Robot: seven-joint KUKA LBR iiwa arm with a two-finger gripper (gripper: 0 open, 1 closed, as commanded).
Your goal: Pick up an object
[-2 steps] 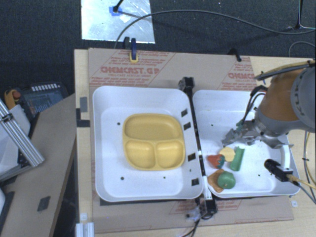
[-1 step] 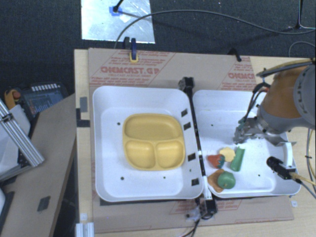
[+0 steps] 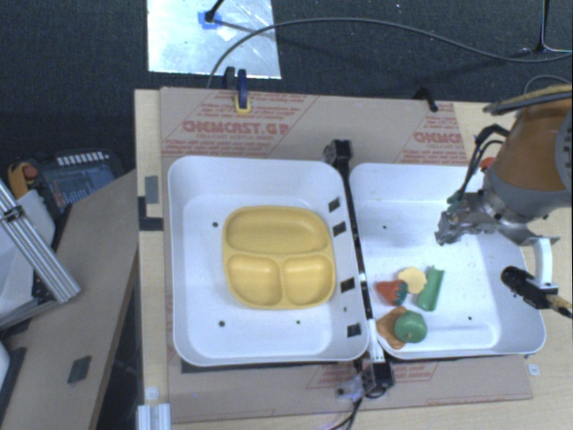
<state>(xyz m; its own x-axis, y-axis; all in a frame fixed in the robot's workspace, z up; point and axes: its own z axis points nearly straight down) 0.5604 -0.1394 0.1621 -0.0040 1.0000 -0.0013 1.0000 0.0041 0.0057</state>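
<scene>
In the right bin (image 3: 501, 334) lies a cluster of small toy foods: a green bar (image 3: 431, 289), a yellow piece (image 3: 413, 279), a red piece (image 3: 390, 291), a green round piece (image 3: 411, 326) and an orange slice (image 3: 390, 329) under it. My gripper (image 3: 450, 227) hangs over the right bin's upper middle, above and to the right of the cluster and apart from it. Nothing shows between its tips.
The left bin (image 3: 192, 240) holds a yellow three-compartment tray (image 3: 277, 256). A black divider strip (image 3: 349, 240) runs between the bins. The grey and orange arm (image 3: 537, 164) covers the right bin's far right corner. A black part (image 3: 524, 285) juts over its right wall.
</scene>
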